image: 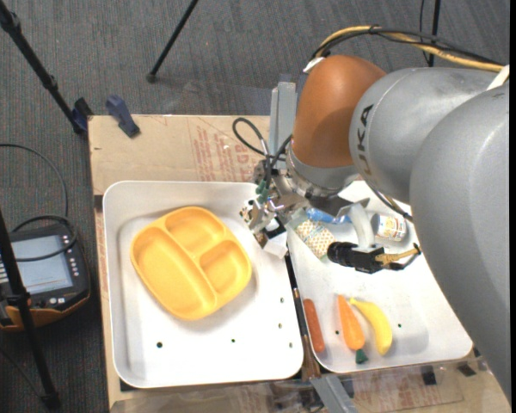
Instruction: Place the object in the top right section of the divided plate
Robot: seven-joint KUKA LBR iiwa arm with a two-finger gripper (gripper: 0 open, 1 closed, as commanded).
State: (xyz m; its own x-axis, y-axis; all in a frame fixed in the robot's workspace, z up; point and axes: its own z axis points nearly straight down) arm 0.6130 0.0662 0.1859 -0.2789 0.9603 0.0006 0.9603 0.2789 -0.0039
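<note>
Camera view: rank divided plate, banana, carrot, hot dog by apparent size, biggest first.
1. Divided plate, by far the largest.
2-3. Banana and carrot: they look about alike, so no ranking between them.
4. Hot dog, thinnest; it lies at the bin's edge, so it may be partly hidden.

- Floor (155,24): dark grey ribbed carpet, evenly lit.
- Worktop (172,149): brown board with a blue clamp (120,114) at its far left corner.
- Black tripod legs (30,63) cross the carpet.
- Handheld control screen (34,274) lies left of the worktop.

Carrot (351,323), banana (374,324), perhaps a sausage (314,326)
</note>
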